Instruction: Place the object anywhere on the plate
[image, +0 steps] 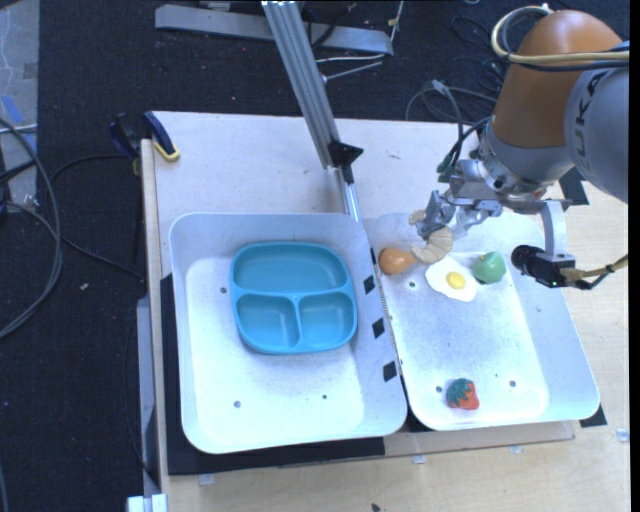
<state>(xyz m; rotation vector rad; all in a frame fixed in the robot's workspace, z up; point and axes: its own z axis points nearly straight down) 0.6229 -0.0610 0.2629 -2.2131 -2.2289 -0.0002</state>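
here the pincer (437, 228), grip state unclear, hangs above a tan toy (436, 246); crowding fried egg (451, 281) risks misgrasp.

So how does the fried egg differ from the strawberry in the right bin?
The fried egg lies flat, white with a yellow yolk; the strawberry is rounded, red with a green top. The fried egg sits at the far end of the right bin, close to the gripper; the strawberry sits alone near the front edge. Both rest on the bin floor, not on the blue plate.
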